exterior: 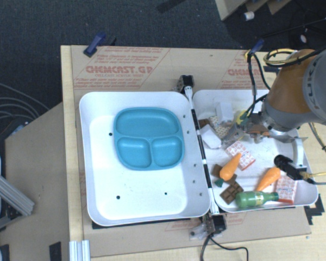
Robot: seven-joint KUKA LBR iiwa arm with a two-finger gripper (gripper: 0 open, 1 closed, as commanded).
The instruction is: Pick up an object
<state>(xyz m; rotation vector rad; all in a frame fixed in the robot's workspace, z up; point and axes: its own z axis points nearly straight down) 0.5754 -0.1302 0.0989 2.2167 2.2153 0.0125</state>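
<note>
Two orange carrots (230, 168) (269, 178), green bottle (254, 198) lying flat, right bin's near end

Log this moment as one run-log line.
arm: over right bin far end | gripper: low among clutter, grasp unclear | carrots, green bottle: loose | left bin: blue tray

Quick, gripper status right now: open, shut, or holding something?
Gripper: cannot be told. It is low over the far part of the right bin, among the clutter there, and nothing can be seen held.
</note>
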